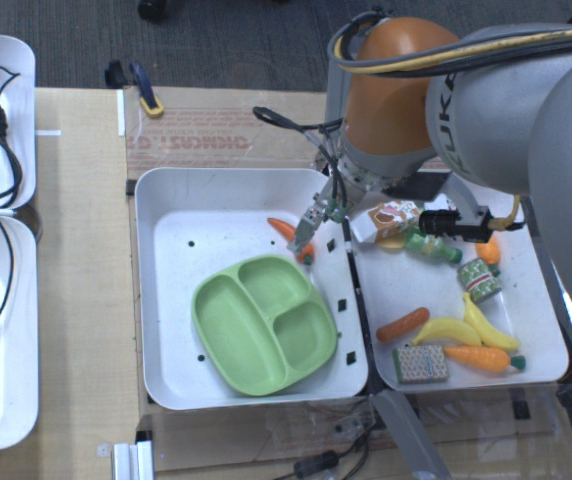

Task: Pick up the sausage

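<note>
The sausage (403, 324) lies in the right bin (551, 298), near the bin's left wall and toward its front edge. Its long axis runs at a slant, one end pointing to the front-left corner, the other to the back-right.

Beside it I count one banana (476, 328), one carrot (478, 357) and one small box (421, 364) at the front edge.

The left bin (156, 268) carries one green divided plate (263, 323).

The gripper (304, 240) hangs over the left bin's back-right corner, just above an orange piece (284, 228); how far the jaws stand apart I cannot tell.
</note>
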You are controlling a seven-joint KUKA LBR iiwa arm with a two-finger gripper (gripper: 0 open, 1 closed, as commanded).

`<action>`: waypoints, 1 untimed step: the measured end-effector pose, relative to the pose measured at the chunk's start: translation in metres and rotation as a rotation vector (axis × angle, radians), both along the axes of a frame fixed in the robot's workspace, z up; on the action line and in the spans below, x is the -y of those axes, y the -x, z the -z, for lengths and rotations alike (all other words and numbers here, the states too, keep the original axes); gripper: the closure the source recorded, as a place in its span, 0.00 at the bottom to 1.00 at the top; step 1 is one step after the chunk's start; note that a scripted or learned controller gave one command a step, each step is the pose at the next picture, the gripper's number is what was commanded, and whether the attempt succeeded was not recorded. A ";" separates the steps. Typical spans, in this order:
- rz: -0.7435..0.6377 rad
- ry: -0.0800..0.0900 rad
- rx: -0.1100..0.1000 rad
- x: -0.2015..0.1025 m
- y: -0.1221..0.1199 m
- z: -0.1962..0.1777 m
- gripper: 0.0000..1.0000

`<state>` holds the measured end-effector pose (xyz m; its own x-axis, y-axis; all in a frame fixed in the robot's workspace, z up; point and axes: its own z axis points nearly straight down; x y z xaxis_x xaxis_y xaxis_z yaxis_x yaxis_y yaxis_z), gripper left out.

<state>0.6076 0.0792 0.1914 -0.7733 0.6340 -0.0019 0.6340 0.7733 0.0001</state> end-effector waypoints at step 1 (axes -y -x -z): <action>-0.016 0.000 -0.003 -0.020 0.041 0.032 0.00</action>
